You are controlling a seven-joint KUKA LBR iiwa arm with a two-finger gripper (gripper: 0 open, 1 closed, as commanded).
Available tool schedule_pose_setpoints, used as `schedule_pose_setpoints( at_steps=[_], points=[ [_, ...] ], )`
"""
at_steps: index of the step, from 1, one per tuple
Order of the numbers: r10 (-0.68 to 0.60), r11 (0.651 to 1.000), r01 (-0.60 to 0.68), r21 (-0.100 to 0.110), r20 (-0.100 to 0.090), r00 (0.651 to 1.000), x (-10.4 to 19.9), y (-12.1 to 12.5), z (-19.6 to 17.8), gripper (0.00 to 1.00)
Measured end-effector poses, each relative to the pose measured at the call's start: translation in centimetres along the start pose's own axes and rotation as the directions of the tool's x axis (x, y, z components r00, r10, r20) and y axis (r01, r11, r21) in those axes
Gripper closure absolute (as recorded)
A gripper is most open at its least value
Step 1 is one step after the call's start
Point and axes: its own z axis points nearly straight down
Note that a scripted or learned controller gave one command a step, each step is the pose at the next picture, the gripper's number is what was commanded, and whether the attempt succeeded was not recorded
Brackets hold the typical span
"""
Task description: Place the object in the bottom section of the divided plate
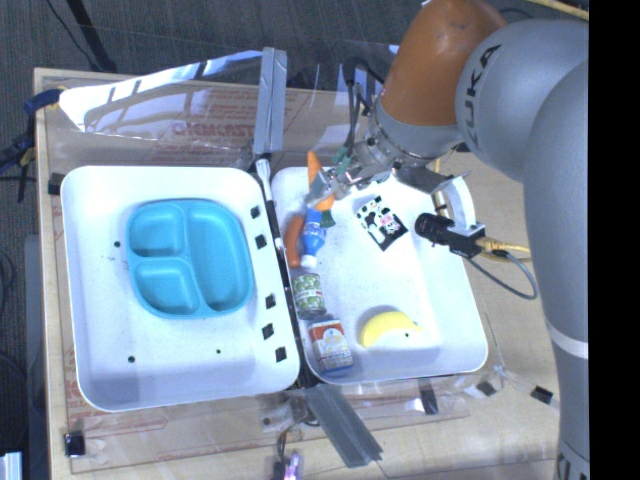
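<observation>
A blue divided plate [190,256] lies in the left white bin [100,358]. My gripper [335,178] hangs low over the far left corner of the right bin [455,318], just above a blue and white bottle [313,238] and next to an orange carrot-like piece [313,164]. A second orange piece [293,240] lies against the bin's left wall beside the bottle. Nothing can be seen held by the gripper.
Along the right bin's left wall sit a green can [308,294] and a small red and white carton [331,346]. A yellow banana [388,328] lies near the front, and a black and white patterned piece [380,221] sits near the middle.
</observation>
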Motion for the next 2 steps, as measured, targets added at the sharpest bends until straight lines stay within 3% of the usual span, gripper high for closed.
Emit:
schedule_pose_setpoints(
  at_steps=[1,2],
  points=[
    [0.014,1.000,-0.014,0.005,-0.002,1.000,6.32,-0.30,5.09,1.00],
    [0.014,1.000,-0.014,0.004,-0.001,1.000,6.28,-0.30,5.07,0.00]
  ],
)
